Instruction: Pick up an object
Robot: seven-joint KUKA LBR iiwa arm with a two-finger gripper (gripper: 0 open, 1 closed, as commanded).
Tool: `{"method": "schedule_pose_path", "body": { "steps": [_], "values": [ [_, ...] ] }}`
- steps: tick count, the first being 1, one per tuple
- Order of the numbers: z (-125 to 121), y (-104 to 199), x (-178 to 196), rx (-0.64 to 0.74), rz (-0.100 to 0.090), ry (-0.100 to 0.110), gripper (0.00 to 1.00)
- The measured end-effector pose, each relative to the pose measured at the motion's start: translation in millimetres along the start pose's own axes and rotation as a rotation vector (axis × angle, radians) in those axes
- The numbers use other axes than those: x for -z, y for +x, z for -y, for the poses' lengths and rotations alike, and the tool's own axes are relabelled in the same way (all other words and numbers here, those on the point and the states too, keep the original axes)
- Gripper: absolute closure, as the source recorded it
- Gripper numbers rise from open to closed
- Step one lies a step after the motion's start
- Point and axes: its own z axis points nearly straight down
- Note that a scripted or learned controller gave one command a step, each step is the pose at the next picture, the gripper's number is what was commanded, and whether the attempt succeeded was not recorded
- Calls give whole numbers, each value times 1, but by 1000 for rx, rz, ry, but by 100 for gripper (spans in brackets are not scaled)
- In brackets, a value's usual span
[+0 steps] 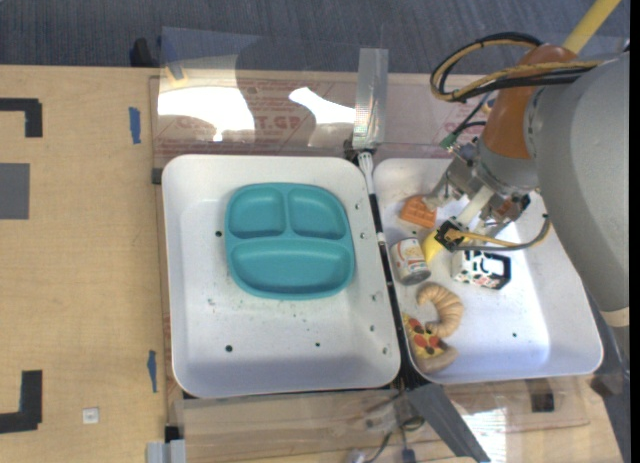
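Two shallow white bins sit side by side on the bench. The left bin (190,341) holds one thing: a teal divided plate (290,239) with three compartments, lying flat towards the bin's far half.

The right bin (540,336) holds five loose things, all in the half nearest the divider:
- one orange wedge (419,213), farthest back
- one small can (409,259), just below it
- one white piece with dark markings (484,269), to the can's right
- one toy croissant (443,306), near the middle
- one flat toy with red and yellow bits (429,341), touching the croissant's near end

The grey arm (585,171) reaches in from the right, and its gripper (472,203) hangs over the back of the right bin, between the orange wedge and the white piece. I cannot tell how far it is open, and nothing shows in its grasp
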Motion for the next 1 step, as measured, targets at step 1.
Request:
{"method": "schedule_pose_path", "body": {
  "steps": [1],
  "values": [
    [28, -29, -7, -385, 12, 9, 0]
  ]
}}
